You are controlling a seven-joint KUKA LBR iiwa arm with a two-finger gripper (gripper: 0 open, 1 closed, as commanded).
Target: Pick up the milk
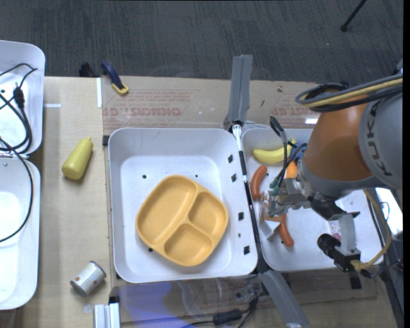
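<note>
Gripper [275,206] is positioned low in the right-hand bin [307,259], over a red sausage [285,234]; its opening cannot be told. The probable milk carton [335,226] is noted further right in view, beneath the wrist.

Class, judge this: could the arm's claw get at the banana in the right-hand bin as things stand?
Probably yes: the banana lies uncovered just beyond the claw, with nothing lying on it.

You see a dark grey carpeted floor [192,32] beyond the cardboard-covered tabletop [179,102], with a black stand leg [353,16] at top right.
</note>
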